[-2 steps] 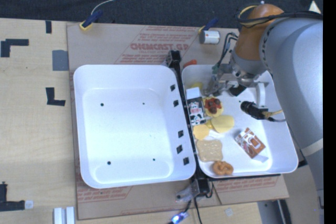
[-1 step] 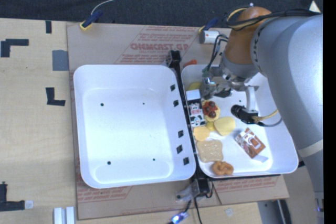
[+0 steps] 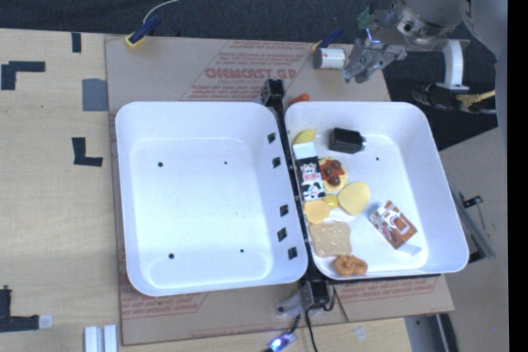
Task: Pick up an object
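Several small objects lie clustered in the right bin (image 3: 417,128), among them a black block (image 3: 346,140), a yellow round piece (image 3: 354,197), a slice of toast (image 3: 331,238) and a red-and-white packet (image 3: 392,224). The gripper (image 3: 363,62) hangs above the bench beyond the bin's far rim, so the black block, the nearest piece, lies at about 6 o'clock from it, well apart. Nothing shows between its fingers, and their spread cannot be judged from this view.
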You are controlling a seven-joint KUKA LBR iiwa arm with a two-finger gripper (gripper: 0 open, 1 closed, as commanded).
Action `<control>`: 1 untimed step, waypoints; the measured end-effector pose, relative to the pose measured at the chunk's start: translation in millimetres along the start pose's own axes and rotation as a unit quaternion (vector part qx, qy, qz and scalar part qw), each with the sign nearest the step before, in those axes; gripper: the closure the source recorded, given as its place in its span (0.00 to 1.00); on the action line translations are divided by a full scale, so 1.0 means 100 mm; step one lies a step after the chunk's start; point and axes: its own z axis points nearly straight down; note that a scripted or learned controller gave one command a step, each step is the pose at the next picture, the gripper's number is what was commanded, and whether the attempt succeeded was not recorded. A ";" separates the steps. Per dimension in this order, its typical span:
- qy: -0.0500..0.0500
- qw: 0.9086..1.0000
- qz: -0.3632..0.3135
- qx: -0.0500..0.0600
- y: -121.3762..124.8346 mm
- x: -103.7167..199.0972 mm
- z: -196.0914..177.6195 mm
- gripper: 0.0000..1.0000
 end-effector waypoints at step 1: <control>0.000 1.000 -0.001 -0.001 0.01 0.29 -1.76 1.00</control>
